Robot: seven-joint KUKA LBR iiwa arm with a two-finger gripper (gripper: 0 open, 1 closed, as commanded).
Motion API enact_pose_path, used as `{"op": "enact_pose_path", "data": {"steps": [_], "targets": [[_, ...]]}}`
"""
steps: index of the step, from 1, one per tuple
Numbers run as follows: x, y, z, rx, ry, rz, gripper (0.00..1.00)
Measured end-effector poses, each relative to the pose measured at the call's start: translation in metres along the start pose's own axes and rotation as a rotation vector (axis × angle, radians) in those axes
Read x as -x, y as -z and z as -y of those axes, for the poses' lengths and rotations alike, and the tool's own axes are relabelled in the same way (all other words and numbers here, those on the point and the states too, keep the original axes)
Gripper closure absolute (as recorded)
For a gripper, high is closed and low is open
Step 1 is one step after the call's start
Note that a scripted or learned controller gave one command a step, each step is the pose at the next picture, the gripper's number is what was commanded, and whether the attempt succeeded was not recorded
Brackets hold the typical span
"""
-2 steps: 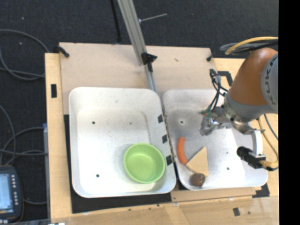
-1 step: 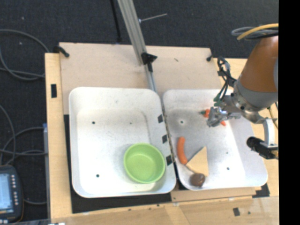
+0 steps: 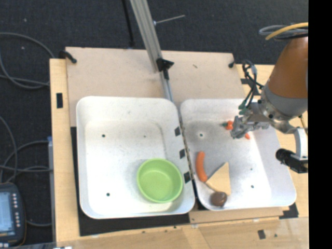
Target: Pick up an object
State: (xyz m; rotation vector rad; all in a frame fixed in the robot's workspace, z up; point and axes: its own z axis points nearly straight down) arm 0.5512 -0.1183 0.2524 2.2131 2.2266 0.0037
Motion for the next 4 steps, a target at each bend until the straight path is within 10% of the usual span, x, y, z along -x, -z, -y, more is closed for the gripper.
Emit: {"op": "enact_pose_path", "data": {"steps": [4], "targets": [[-0.169, -0.004, -0.09, 0.0, 0.002, -0.002, 1.0]]}}
